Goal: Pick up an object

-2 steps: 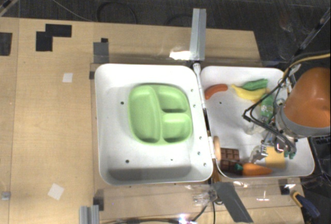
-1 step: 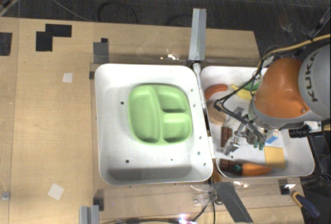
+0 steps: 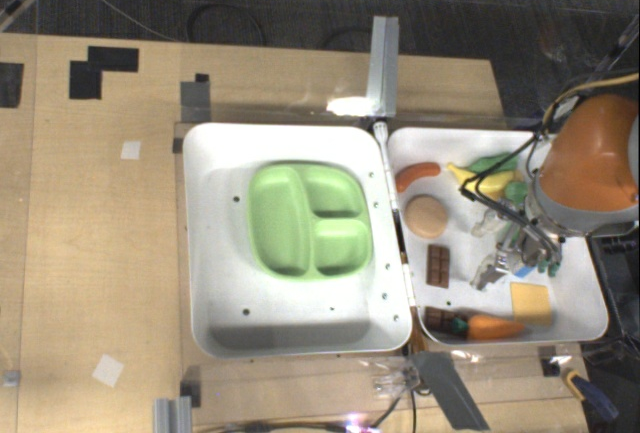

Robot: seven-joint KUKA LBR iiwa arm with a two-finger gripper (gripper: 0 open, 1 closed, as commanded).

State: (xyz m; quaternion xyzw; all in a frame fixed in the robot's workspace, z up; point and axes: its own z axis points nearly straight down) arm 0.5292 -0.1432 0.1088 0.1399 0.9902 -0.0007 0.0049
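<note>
Cheese block (image 3: 530, 301) beside the claw (image 3: 495, 271) looks light, stiff and flat-sided; grip opposite sides; claw state unclear.

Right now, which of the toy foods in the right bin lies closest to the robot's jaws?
The yellow cheese block, just below the gripper. The chocolate bar, round bun and carrot lie farther off.

A green divided tray (image 3: 305, 219) lies in the left white bin (image 3: 215, 321) on the wooden tabletop (image 3: 90, 221).
</note>
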